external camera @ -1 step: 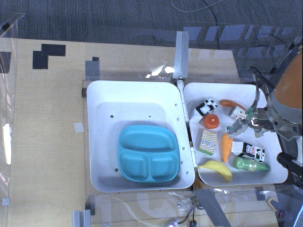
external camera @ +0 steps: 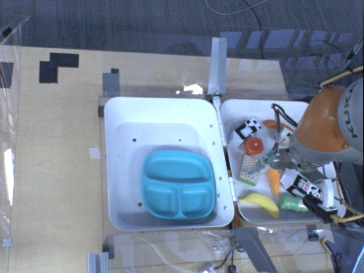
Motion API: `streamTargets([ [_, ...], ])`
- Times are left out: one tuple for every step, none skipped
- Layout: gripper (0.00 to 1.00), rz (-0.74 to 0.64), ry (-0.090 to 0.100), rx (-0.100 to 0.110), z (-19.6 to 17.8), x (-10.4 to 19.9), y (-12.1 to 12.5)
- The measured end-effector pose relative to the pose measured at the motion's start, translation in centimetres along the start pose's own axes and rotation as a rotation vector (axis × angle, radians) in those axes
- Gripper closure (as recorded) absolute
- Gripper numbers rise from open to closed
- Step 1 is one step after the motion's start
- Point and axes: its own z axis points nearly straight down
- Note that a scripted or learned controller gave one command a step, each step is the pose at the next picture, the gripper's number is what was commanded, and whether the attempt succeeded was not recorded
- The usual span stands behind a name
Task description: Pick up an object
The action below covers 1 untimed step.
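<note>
Bench (external camera: 57, 164) carried two white bins side by side. Left bin (external camera: 128, 121) held one blue divided tray (external camera: 179, 183), lying flat toward its near side.

Right bin (external camera: 253, 108) held the loose pieces:
- black-and-white toy (external camera: 247, 129) at the far left
- red tomato (external camera: 254, 146) just near of the toy
- flat printed packet (external camera: 248, 170) near of the tomato, close to the bin's left wall
- carrot (external camera: 274, 181) just right of the packet, thin end pointing near
- banana (external camera: 260, 202) along the near wall, just near of the carrot's tip
- green piece (external camera: 293, 203) right of the banana, its end touching or almost touching the banana
- a second small orange piece (external camera: 272, 124) at the far side, right of the toy; kind not clear

Arm (external camera: 321, 124) reached in from the right, over the right half of that bin. Gripper (external camera: 277, 158) sat low over the bin's middle, right of the tomato and packet and just far of the carrot's thick end. Whether the jaws were parted or closed could not be made out from this angle. Nothing was seen held. Every piece lay on the bin floor; the carrot was the one closest to the gripper.
</note>
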Motion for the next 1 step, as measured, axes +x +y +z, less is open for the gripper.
streamTargets([
  [0.0, 0.126, 0.002, 0.011, -9.2, 1.55, -2.37],
])
